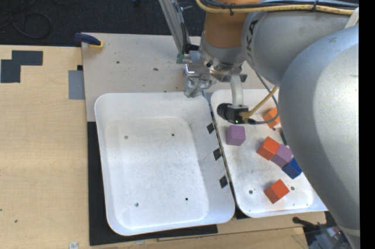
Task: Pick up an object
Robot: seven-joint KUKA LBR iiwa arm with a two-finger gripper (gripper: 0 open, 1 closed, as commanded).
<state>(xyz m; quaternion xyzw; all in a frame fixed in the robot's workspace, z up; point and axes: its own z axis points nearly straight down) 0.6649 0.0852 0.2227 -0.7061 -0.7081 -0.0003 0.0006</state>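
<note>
Camera view, slanting down on both bins. Poised at the back, over the rim between left bin (152, 171) and right bin (252, 205): the gripper (195, 91), with nothing seen in its grasp; cannot tell how far open. Lying in the right bin, all fair targets: a lone purple cube (235, 135) nearest the gripper, an orange cube (268, 148) packed against a second purple cube (283, 155) and a blue cube (292, 169), and a front orange cube (276, 190) standing free. Best to choose the lone purple cube. Come down straight over its centre, square to two flat faces, clear of the bin wall. Avoid the crowded trio, likely to jam or slip. Close firmly before lifting.
</note>
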